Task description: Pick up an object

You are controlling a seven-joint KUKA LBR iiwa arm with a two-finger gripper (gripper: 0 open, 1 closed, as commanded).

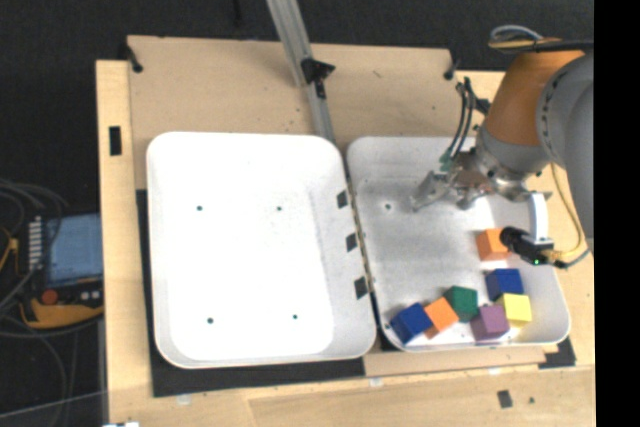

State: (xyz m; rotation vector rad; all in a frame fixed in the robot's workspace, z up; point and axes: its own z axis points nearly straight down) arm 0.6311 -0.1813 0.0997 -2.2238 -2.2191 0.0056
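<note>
Looking down on the surface (250, 65), we see two shallow white bins side by side: the left bin (250, 245) and the right bin (420, 235), their inner rims touching along the middle. The arm (540, 105) comes in from the right of the view, grey with its orange band showing broadly above the wrist, and bends down over the upper part of the right bin.

The pincer (437, 189) hangs over bare bin floor near the right bin's upper middle. We make out grey fingers pointing toward the left of the view, but whether they stand apart or closed we cannot tell (the metal blurs into the white floor behind it). Nothing shows between them.

The blocks all lie in the right bin, well apart from the pincer. An orange block (491, 244) sits alone at the right side, just beside a black part of the arm's tooling. Below it lie a blue block (505, 282) and a yellow block (517, 308), touching or nearly so. Along the bin's near wall we find a purple block (490, 322), a green block (463, 301), a second orange block (441, 314) and a second blue block (411, 322), packed closely in a row.

A slanted metal pole (285, 10) crosses the top of the view.
</note>
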